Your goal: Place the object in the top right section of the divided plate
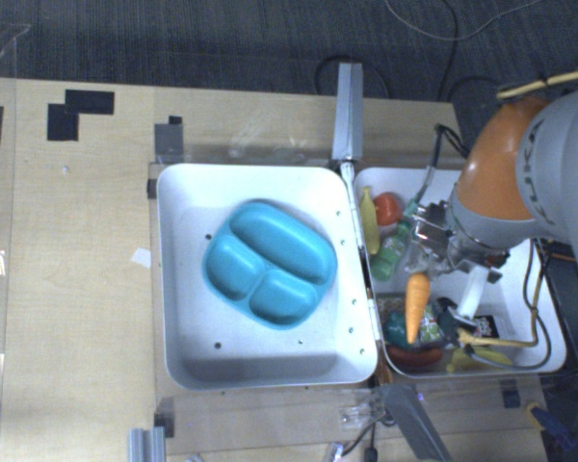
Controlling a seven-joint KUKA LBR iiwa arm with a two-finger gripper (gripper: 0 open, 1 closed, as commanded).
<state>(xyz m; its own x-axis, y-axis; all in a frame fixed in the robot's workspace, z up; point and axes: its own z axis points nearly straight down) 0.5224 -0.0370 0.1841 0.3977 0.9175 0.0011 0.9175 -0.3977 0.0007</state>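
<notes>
A blue divided plate [270,262] lies in the left white bin [183,354], with one long section at the back and two smaller ones in front. My gripper [432,275] hangs over the right bin [549,354], close to the divider between the bins. An orange carrot [416,304] hangs upright from the fingers, tip down, above the clutter at the bin's front. The gripper looks shut on the carrot's top end. The plate's sections hold nothing.
The right bin also holds a yellow piece [369,218], a red tomato-like item [389,206], a green object [389,255], a teal item [397,327], a dark red bowl [412,358] and yellow bits [482,356]. A metal post [347,114] stands behind the bins.
</notes>
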